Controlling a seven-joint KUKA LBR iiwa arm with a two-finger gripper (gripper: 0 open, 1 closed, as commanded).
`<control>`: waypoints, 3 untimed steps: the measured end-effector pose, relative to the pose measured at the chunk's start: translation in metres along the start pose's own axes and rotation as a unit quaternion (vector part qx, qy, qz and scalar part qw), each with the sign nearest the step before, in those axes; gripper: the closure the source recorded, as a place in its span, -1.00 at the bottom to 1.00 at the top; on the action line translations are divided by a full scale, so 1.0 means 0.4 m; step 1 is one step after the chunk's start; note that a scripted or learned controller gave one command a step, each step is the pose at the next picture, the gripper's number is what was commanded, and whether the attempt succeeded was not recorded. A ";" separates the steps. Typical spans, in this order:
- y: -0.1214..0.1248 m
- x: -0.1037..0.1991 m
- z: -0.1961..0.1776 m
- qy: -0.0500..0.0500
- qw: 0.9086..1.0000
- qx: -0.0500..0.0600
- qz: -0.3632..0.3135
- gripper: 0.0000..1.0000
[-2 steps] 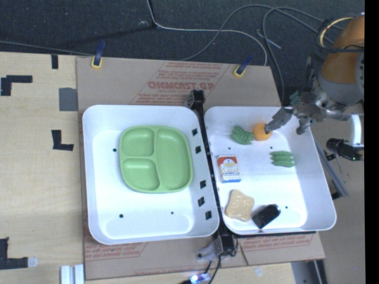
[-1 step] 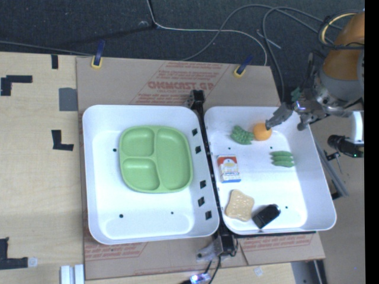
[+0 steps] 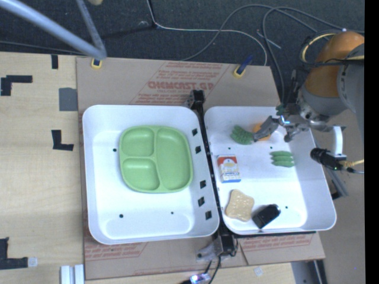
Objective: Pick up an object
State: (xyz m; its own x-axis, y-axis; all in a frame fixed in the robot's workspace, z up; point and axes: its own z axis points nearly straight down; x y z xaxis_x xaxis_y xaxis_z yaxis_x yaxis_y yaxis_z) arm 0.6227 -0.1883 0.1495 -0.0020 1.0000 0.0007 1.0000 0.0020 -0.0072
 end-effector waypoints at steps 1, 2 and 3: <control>0.022 0.002 0.141 0.000 1.000 0.000 0.000 -1.00; 0.024 0.003 0.159 -0.002 1.000 -0.004 0.000 -1.00; 0.026 0.002 0.131 -0.003 1.000 -0.006 -0.001 1.00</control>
State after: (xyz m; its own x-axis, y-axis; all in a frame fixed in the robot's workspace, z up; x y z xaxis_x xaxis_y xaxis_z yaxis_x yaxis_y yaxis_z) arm 0.6327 -0.1875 0.0971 -0.0039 1.0000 -0.0055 1.0000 0.0039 0.0041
